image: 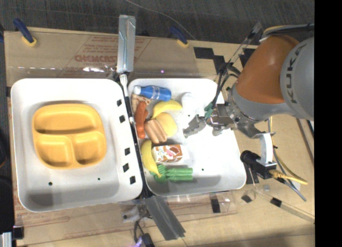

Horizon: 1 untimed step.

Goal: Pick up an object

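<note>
Toy food is piled on the left side of the right bin [224, 160]. A blue bottle [152, 91] lies at the back. A yellow banana [166, 107], a hot dog in a bun [159, 127] and an orange-red sausage [140, 121] sit in front of it. Nearer the front are a small printed carton [168, 154], a second banana [148, 159] and a green piece [176, 174]. My gripper [194, 125] hangs over the middle of the right bin, just right of the hot dog, with nothing seen in it.
The left bin [21, 133] holds a yellow divided tray [69, 135]. A metal divider bar [126, 43] rises between the bins at the back. The arm's orange band [264, 75] looms over the right bin's far right corner. Cables and clamps [267, 168] lie to the right.
</note>
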Motion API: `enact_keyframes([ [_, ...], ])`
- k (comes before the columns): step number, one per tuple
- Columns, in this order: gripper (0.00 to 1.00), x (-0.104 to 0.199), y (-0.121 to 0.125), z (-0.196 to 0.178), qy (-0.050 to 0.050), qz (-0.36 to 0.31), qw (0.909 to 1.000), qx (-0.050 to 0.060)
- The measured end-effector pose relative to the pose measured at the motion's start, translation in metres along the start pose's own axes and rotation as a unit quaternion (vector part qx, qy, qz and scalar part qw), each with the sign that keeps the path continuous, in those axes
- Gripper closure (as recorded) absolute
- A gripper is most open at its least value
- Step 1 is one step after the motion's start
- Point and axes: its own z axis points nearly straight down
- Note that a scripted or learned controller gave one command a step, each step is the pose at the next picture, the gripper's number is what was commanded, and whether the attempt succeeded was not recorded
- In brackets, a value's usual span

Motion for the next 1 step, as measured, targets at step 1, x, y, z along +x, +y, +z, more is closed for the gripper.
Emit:
enact_keyframes([
  [1,0.0,-0.0134,0.0435,0.1053,0.001,-0.006,1.0,0.004],
])
